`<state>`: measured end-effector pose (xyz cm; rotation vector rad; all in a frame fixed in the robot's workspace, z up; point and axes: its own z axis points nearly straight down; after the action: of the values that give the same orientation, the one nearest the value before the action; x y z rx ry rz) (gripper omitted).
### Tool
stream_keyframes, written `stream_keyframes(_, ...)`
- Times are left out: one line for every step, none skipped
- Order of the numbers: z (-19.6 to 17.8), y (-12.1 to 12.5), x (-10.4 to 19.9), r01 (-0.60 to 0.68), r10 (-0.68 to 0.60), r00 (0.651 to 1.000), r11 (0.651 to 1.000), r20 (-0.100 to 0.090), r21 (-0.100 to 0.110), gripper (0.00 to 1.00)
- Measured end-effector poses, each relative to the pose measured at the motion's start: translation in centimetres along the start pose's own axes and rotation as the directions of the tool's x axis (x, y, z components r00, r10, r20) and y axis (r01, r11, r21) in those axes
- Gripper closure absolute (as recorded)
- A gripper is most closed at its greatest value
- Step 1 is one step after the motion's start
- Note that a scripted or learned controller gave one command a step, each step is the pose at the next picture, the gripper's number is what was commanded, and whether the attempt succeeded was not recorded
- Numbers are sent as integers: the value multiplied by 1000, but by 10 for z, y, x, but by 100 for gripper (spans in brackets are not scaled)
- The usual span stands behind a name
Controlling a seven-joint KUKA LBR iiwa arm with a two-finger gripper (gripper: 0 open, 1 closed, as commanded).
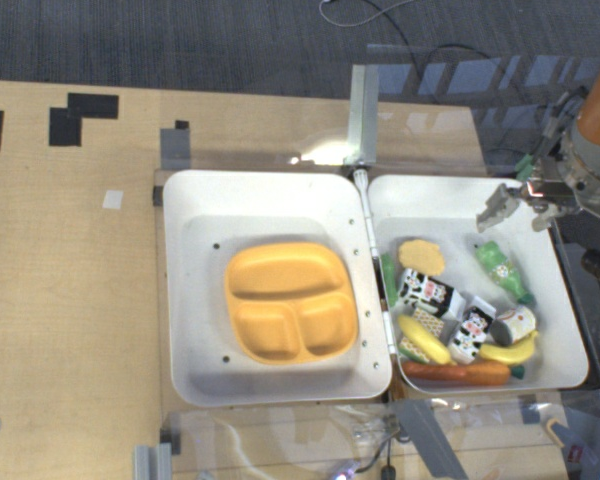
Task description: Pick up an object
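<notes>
At the near edge the wooden bench shows pale and bare, with a clear panel and some metal brackets along the front of the bins. On it sit two shallow white bins side by side. The left bin holds an orange divided tray lying flat near its middle. The right bin has its load crowded into the near corner — a long carrot against the front wall, a banana just behind it, a second yellow banana-like piece, and two small black-and-white cartons leaning among them. A little farther back lie a round tan cookie and a green bottle, the bottle apart from the pile. Above the far right part of that bin hangs the gripper, its two grey fingers spread apart with nothing between them, above and beyond the green bottle. Past the bins a metal post rises from the divider; black patches mark the bench's far left. Beyond lies dark grey carpet with a thin cable trailing across it
</notes>
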<state>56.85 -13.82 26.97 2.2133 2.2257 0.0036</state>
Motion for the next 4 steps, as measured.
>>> stream_keyframes(141,47,-64,-19,19,1000,1000,0,1,0)
stream_keyframes(181,39,-58,-39,39,999,999,2,-7,0)
stream_keyframes(141,17,-15,8,-8,1000,1000,-1,-1,0)
stream_keyframes(72,61,-66,116,-116,993,993,2,-4,0)
